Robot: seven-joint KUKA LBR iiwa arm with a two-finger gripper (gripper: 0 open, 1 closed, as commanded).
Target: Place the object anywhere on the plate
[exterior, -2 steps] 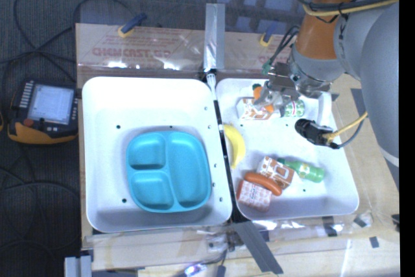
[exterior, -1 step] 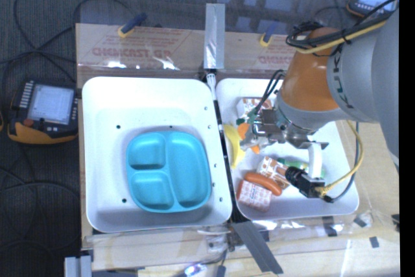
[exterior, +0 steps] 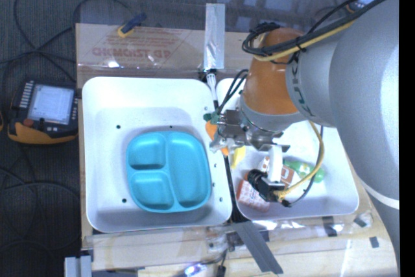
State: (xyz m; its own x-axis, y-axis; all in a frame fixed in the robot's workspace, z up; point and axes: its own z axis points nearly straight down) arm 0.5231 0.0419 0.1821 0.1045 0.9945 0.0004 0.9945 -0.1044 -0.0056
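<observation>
Silvery pincer hangs under the orange-banded wrist, right over the ridge where the two bins meet. Whether it's open or clamped, I honestly cannot tell, since the wrist covers most of it from this angle.

Tight against the pincer on its plate side is a small orange piece, with a green bit just above it. My guess is that's the object for the task, maybe a toy carrot, but it's small and half hidden. I can't say it's actually gripped, and I can't call its long axis either.

The bit that matters is that the plate lies off to the camera-left of the pincer and a touch toward the near edge, close by but not underneath. It's a light blue tray-style plate with three compartments, nothing on it, sitting flat in the left bin. So if the orange piece is in hand, I'd reckon a short sideways carry over the ridge is all that's left. If it isn't, the grab needs doing first.

On the other side of the pincer, in the right bin, there's a yellow piece just below it. Further out are a red packet and a green item.
</observation>
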